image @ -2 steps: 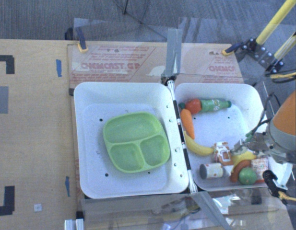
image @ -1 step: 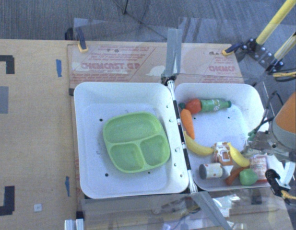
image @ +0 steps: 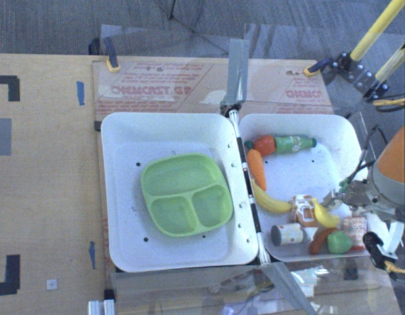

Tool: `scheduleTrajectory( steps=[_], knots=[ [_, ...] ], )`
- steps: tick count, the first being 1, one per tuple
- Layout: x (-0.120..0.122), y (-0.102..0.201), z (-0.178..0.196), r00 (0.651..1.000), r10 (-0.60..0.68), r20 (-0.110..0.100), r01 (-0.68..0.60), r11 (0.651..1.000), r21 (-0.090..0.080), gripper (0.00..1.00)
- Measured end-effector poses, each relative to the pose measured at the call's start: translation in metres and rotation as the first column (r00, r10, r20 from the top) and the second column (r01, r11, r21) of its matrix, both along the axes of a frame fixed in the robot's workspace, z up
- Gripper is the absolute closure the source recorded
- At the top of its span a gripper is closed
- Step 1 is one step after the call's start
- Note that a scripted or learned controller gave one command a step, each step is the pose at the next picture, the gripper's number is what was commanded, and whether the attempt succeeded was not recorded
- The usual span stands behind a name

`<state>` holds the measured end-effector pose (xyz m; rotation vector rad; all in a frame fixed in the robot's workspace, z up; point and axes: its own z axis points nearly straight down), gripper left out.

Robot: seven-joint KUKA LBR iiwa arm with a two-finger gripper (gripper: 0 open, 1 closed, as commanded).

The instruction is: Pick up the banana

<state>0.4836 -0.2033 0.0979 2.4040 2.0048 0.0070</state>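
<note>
Banana lies in right bin, against its left wall, just below carrot. Second, smaller banana near bin's right side. Jaws hover at right rim (open or shut: cannot tell). Green plate in left bin.

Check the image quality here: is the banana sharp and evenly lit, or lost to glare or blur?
Camera view: soft overall, light even, no harsh shadows; the banana reads clearly against the right bin, no glare on it; the end effector at the right edge is blurry and partly cropped.
</note>
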Motion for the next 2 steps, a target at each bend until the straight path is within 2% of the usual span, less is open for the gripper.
scheduleTrajectory(
  steps=[1,2],
  knots=[
    [0.008,0.034,-0.010,0.995,0.100,-0.006,-0.100,0.995,-0.001,0.00],
    [0.009,0.032,0.000,0.995,0.100,-0.003,-0.100,0.995,-0.005,1.00]
  ],
)
